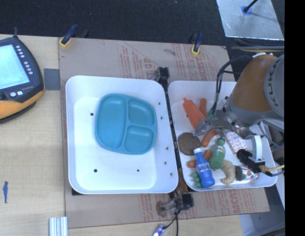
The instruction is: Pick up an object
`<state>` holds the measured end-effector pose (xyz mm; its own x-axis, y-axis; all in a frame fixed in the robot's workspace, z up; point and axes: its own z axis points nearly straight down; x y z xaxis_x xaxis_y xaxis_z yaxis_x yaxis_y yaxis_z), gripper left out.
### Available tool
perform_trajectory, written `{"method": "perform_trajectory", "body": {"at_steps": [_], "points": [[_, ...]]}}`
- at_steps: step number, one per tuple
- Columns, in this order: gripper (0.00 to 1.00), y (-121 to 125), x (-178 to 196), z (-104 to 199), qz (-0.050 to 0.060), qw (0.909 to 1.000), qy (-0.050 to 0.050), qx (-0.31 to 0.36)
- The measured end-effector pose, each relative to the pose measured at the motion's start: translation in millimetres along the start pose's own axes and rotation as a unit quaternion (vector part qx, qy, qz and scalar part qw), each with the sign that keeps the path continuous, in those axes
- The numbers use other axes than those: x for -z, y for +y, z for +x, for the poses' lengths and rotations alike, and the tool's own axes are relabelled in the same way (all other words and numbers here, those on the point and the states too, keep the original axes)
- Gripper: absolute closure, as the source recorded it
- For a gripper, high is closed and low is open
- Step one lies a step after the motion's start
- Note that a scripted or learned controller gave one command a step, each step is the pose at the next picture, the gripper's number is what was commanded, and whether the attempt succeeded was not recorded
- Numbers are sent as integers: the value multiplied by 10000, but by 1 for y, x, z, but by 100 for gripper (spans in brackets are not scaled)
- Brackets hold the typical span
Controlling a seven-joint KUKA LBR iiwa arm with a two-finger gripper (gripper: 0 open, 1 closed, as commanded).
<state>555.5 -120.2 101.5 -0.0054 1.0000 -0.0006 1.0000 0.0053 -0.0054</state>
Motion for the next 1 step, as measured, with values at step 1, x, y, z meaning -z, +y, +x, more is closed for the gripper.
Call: {"method": "perform_trajectory", "body": {"at_steps": [1], "points": [[100, 0, 10, -2, 1, 10000, -12, 11]]}}
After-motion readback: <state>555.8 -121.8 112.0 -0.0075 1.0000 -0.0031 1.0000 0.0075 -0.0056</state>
